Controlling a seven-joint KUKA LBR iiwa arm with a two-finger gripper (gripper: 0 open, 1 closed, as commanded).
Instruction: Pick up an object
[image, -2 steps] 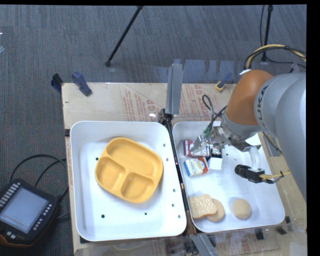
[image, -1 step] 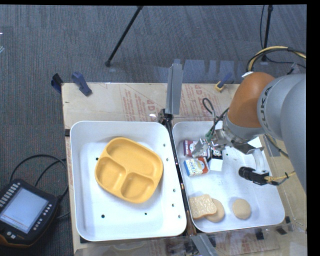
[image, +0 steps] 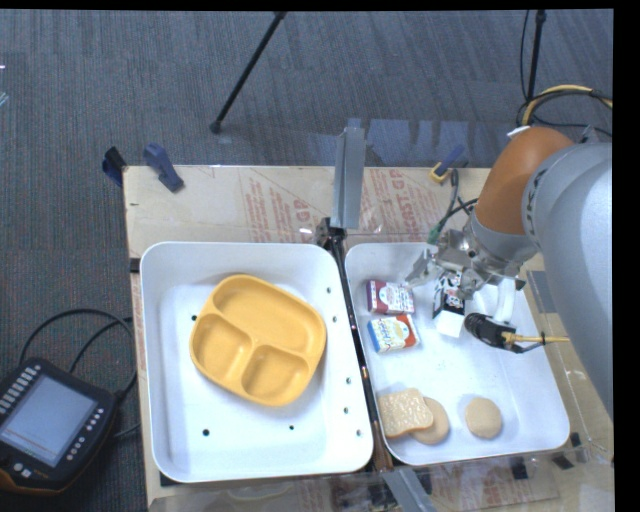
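Gripper (image: 452, 300) above right bin (image: 545, 400) | cartons (image: 391, 315) beside | plate (image: 258, 338) left

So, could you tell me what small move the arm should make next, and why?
Probably a short shift toward the small cartons, then down: the gripper hangs in the right bin just right of the red carton and blue carton, with nothing seen between its fingers.

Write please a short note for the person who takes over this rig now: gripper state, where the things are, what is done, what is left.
Gripper: low in the right bin, near its back; nothing visibly held.
Right bin: two small cartons left of the gripper; toast slice leaning on one round biscuit, a second biscuit apart at the front.
Left bin: yellow divided plate.
Done: no pick evident.
Left: grasp and lift one object.
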